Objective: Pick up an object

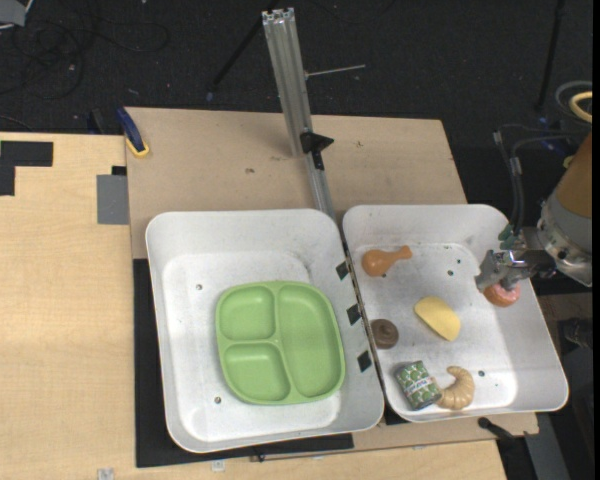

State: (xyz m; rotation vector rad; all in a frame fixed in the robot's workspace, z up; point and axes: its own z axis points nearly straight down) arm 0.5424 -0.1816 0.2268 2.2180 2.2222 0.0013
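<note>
Your claw (502,273) sits over the right edge of the right bin (525,378), reaching in from the right side of the view. Its metal fingers point down and left, and a small reddish-pink object (501,294) shows right at the fingertips, touching or just under them. You cannot tell from this angle whether the claw is open, closed, or actually gripping that piece; the fingers blur into one grey mass.

Moving out from the claw, note a yellow wedge-shaped piece (438,318) lying near the bin's middle, left and a little below the fingertips. Further left, near the bin's top left, an orange drumstick-shaped toy (385,260) lies on its side. Below it, close to the left wall, rests a small dark brown round item (384,333). Along the lower edge you see a green patterned packet (415,384) with a tan croissant-shaped toy (457,388) just beside it, nearly touching.

The left bin (180,268) holds a light green divided plate (278,342) with three compartments, lying flat right of the bin's centre.

Behind the bins, a metal post (290,83) stands on the bench (380,158).
</note>
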